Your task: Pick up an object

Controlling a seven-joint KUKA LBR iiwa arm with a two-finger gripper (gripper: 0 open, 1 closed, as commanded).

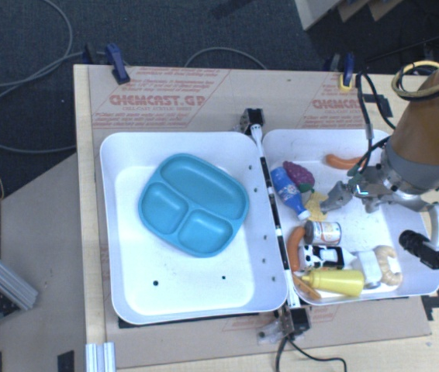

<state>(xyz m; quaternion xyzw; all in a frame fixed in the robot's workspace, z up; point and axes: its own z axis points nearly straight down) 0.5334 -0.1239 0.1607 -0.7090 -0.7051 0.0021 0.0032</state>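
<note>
Reaching in from the right, the two-finger gripper [342, 195] hangs low over the right white bin [324, 140]; whether it is spread or closed cannot be told from this slanted overhead view, and nothing is seen between its tips. Just left of it lie a blue plastic bottle with a white cap [289, 191] and a small purple lump [300, 173]. Toward the bin's far wall rests an orange sausage-shaped toy [342, 160]. Nearer the camera, a short tin can with a pale label [323, 232] sits beside an upright orange carrot-like piece [295, 246], with a black-and-white patterned box [320, 257] just below the can. Along the near wall lie a yellow squeeze bottle on its side [336, 282] and a tan-and-white bagel-like ring [387, 263]. Behind the gripper rises the grey arm with its orange band [429, 130]. The left white bin [115, 223] holds a blue three-compartment plastic plate [194, 204], well apart from the gripper.
</note>
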